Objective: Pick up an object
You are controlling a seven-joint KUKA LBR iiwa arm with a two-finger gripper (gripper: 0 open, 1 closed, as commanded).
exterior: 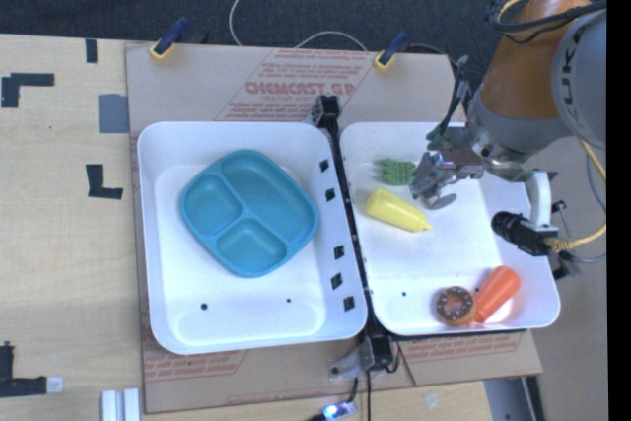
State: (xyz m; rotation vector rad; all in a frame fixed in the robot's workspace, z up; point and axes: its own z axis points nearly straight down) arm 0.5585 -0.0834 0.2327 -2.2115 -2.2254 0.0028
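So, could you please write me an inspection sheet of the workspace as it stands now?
Surface: left bin and right bin side by side on cardboard.
Job's things: yellow piece, green piece, doughnut and orange carrot in the right bin.
Clutter: blue divided plate in the left bin.
Grippers: claw low between the green and yellow pieces; nothing seen held.
Cables: white cable behind the bins.
Surroundings: two clamps at the cardboard's far edge.

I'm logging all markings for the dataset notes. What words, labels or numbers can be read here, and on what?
"CHEMCAST GP", red, upside down on the cardboard sheet under the bins.
A smaller red line beside it: too blurred to read.
Dark letters on the arm at the right edge: cut off, unreadable.
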